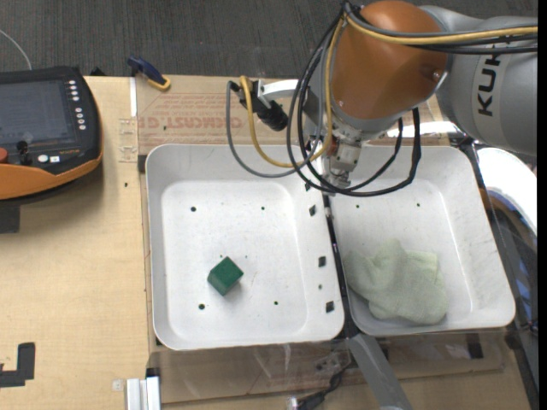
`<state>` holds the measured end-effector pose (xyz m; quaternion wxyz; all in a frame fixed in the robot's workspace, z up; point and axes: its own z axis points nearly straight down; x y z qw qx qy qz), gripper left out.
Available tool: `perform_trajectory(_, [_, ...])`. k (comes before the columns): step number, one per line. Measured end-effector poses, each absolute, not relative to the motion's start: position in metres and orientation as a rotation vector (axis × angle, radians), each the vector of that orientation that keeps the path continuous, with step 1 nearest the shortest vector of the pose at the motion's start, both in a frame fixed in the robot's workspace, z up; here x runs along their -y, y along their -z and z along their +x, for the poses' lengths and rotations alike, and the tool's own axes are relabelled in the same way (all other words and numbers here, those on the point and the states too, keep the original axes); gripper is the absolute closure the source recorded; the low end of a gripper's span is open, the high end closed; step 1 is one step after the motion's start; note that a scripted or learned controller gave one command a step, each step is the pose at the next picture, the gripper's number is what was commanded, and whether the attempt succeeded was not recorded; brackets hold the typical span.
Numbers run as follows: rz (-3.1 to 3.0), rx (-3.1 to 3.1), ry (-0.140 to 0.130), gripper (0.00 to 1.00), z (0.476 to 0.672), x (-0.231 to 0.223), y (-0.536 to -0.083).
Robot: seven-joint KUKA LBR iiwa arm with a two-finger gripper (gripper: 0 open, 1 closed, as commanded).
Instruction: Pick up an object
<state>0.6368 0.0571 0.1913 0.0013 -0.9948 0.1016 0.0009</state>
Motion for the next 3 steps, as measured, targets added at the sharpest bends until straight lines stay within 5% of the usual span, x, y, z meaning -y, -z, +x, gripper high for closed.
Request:
perform_trajectory(1, [-3.121, -0.324, 0.000, 1.00, 0.656, -0.044, -0.192])
perform_trajectory(2, [-3.123, -0.321, -0.004, 1.00, 0.616, -0.034, -0.204])
perform_trajectory(3, [-3.119, -0.345, -0.007, 1.00, 0.554, -0.063, -0.208])
